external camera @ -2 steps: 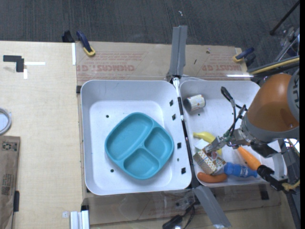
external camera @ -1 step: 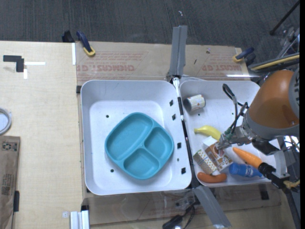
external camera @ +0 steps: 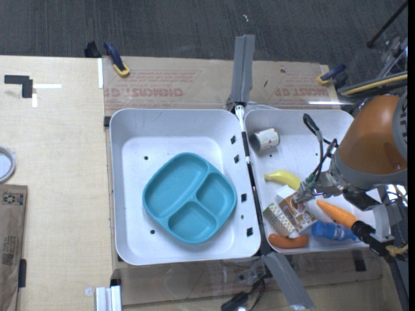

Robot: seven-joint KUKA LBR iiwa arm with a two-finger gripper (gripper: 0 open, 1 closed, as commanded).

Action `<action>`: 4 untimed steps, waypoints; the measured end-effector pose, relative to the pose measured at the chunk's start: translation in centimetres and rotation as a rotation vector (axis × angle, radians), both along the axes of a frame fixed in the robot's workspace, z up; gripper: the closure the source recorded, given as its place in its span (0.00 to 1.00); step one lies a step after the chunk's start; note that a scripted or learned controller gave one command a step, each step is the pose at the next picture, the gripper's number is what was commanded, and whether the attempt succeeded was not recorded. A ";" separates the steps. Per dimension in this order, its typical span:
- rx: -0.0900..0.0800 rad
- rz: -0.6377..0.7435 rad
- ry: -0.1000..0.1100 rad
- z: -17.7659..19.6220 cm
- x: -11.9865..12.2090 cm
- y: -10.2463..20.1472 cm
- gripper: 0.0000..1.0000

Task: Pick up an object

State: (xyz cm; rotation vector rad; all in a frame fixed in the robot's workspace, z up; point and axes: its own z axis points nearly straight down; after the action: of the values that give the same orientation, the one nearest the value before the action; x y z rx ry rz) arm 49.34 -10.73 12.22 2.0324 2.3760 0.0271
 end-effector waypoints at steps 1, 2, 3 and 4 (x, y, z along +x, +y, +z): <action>-0.006 0.017 -0.005 -1.4 5.2 -0.5 0.00; -0.018 0.072 -0.021 -1.4 4.2 0.0 0.00; -0.012 -0.024 -0.023 -1.4 1.5 0.5 0.00; -0.012 0.070 -0.024 -1.4 -0.1 -0.4 0.00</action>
State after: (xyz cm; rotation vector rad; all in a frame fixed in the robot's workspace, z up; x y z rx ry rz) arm 49.22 -11.09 10.77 1.9321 2.4257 0.0377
